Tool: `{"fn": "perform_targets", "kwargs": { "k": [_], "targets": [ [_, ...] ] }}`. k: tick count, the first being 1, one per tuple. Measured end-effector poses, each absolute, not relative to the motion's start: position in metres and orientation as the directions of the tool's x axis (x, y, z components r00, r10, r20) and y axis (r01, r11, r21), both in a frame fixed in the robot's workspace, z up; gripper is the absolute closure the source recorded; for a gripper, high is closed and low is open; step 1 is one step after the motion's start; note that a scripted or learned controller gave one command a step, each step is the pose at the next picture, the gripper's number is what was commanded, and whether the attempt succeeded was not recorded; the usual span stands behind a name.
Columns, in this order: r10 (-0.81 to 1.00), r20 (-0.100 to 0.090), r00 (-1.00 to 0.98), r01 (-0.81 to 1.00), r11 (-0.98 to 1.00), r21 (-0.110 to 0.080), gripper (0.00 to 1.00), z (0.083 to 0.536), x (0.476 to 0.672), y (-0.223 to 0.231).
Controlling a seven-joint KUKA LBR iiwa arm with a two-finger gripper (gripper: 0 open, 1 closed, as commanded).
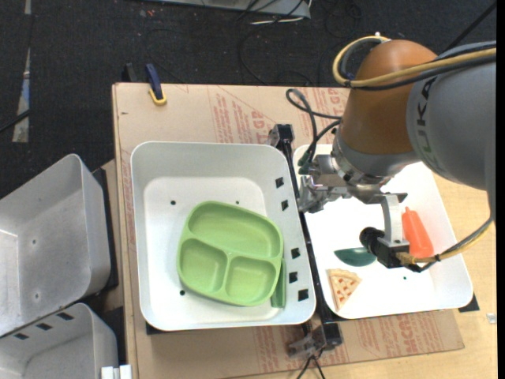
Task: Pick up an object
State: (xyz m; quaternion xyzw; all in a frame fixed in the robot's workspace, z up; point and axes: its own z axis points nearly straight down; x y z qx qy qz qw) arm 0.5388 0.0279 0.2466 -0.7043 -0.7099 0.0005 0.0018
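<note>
While the hand (314, 189) hangs over the right bin (439, 289), its grip impossible to tell, pizza slice (343, 287) nearby.

We are seeing a thick grey arm (465, 133) wearing a rounded orange band (387, 93), dark lettering (418, 125) on its shell, a yellow cable (458, 56) looping around it.
</note>
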Motion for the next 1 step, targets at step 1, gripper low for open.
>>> {"fn": "perform_targets", "kwargs": {
  "k": [1],
  "targets": [
    [1.000, 0.002, -0.010, 1.000, 0.010, 0.000, 1.00, 0.2506, 0.5316, 0.0847]
  ]
}}
